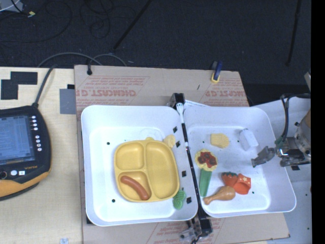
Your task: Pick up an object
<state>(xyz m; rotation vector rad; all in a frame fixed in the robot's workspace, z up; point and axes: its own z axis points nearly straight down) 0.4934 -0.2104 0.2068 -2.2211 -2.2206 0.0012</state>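
A single fixed camera looks down on the worktop (30,78) from above at a slant, far enough back to take in both white bins whole, the left bin (96,136) and the right bin (274,136), side by side across the middle of the frame. The top of the frame reaches past the worktop's far edge to a dark floor (152,24) strewn with cables. A handheld control pendant (23,151) lies at the left edge, and the arm (299,146) enters from the right.

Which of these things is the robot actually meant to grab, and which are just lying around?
For the job:
hand
chicken drumstick
red toy
yellow cracker
sausage

Lying about:
control tablet
blue clip
cardboard sheet
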